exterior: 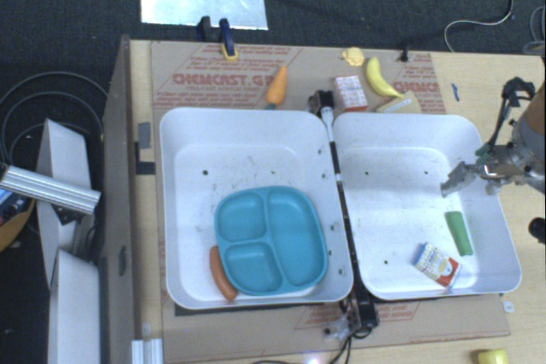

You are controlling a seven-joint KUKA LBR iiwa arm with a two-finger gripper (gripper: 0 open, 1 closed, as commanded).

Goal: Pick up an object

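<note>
- Cardboard-covered tabletop (213, 72) carries our two bins; spare toy food sits behind them, out of play.
- Our pincer (465, 175) hangs over the right bin (384, 183), just above the green stick (459, 232), probably lining up; can't tell its grip state.
- Small carton (437, 265) lies nearby.

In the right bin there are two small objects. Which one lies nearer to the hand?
The green stick, just below the hand near the bin's right wall. The small red and white carton lies farther down, near the front rim.
</note>
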